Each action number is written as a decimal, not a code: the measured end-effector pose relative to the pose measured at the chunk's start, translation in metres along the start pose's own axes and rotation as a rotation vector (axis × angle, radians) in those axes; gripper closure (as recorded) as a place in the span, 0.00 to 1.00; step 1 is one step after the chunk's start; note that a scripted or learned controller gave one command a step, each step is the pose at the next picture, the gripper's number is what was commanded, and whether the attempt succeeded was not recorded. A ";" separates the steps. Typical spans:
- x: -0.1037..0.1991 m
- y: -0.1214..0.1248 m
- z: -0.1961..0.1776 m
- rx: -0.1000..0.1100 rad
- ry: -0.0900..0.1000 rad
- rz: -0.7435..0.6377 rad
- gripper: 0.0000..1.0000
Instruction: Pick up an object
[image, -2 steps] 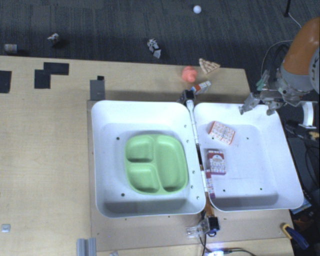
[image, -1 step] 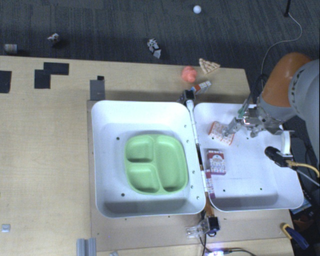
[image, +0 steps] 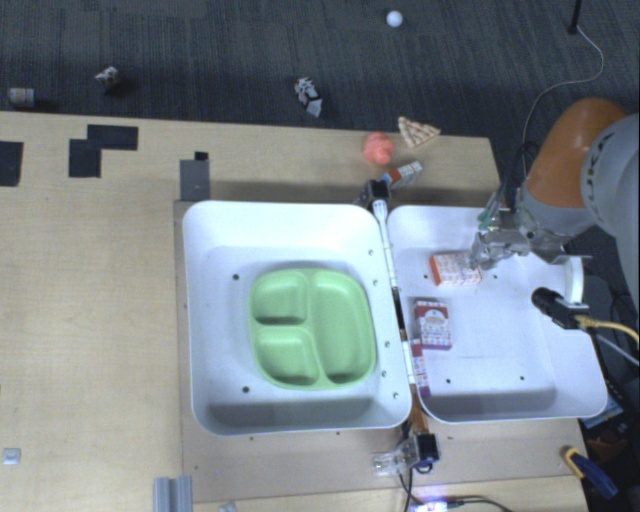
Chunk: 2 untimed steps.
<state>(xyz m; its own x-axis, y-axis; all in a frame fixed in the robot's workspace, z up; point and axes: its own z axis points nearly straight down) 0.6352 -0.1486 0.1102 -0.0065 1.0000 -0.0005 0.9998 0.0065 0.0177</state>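
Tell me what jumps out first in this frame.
The green divided plate dominates, sitting in the middle of the left bin. In the right bin, the claw hovers at a small orange-and-white box, with a red packet lying just below it. Behind the bins, a pink ball rests on the bench.

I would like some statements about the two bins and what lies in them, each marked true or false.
1. The green tray lies in the left bin. True.
2. The right bin holds two small boxes. True: one pale box, one red box.
3. The red box touches the green tray. False: they lie in separate bins.
4. The gripper hangs over the left bin. False: it is over the right bin, beside the pale box.
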 end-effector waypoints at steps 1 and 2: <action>-0.022 0.036 -0.066 0.011 -0.001 0.001 1.00; -0.022 0.036 -0.065 0.013 0.000 0.001 0.00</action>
<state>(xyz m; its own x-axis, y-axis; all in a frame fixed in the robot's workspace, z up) 0.6697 -0.1703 0.1761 -0.0057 1.0000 -0.0009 1.0000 0.0057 0.0047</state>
